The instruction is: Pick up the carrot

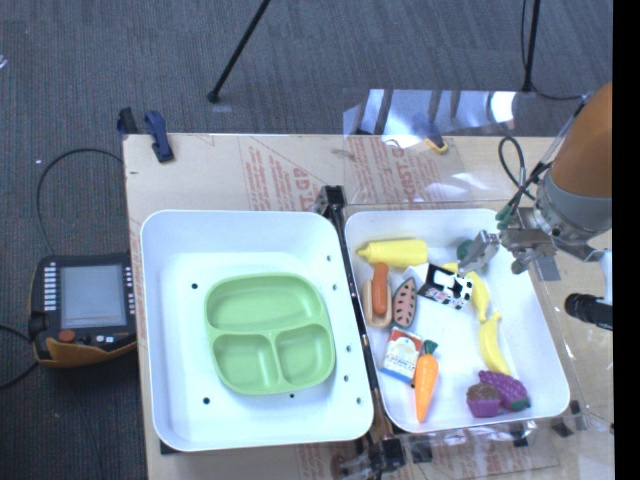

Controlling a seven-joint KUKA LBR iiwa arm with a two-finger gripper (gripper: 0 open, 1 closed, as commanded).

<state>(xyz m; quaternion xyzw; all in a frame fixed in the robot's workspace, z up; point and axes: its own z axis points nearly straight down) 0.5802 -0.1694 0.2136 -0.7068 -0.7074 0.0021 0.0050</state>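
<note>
The carrot (426,377) lies in the right bin (553,366), toward its near edge and left of centre. Its green top points to the far side and its orange tip points to the near side. Its top sits just beside a small red and white carton (402,355) on its left. A purple grape bunch (496,392) lies to its right, apart from it, and a banana (492,342) lies further right and slightly beyond.

The gripper (478,252) hangs over the far right part of the same bin, near the yellow mustard bottle (393,253) and a black and white toy (446,286). The claw itself is small and partly blurred against the bin, so how far it is open cannot be determined. Nothing is visibly held in it.

Judged step: approach. The carrot is not yet contacted and the gripper is well apart from it.

The next move calls for travel toward the near side and to the left, to bring the gripper over the middle of the carrot body. The closing axis should run across the carrot's width, not along its length. The descent should avoid the carton that crowds the carrot top on the left.

The left bin (165,318) holds a green divided tray (268,330) and plays no part in this step.
</note>
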